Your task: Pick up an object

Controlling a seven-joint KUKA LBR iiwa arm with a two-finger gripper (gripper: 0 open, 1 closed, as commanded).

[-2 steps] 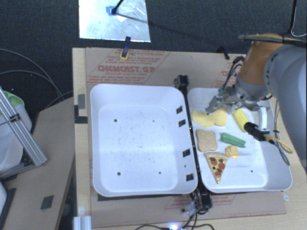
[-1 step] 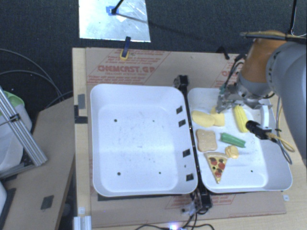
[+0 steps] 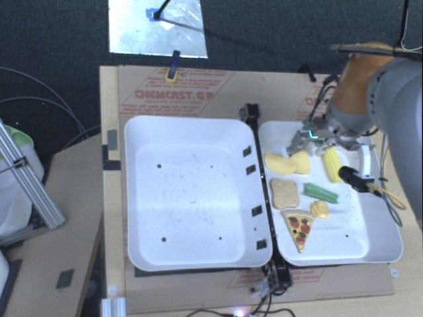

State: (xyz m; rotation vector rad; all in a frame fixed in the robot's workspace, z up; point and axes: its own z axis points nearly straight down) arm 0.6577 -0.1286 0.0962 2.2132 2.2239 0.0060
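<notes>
Jaws (image 3: 299, 144) w/ state unclear, over right bin (image 3: 380, 246) on cardboard-topped bench (image 3: 198, 91), dark carpet (image 3: 53, 32) around.

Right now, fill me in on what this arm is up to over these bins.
The arm's gripper is down in the right bin, at its far end, just above a pale yellow piece. Whether it holds anything is unclear. Nearby lie a corn cob, a green piece, a bread slice and a pizza slice. The left bin sits beside it.
</notes>
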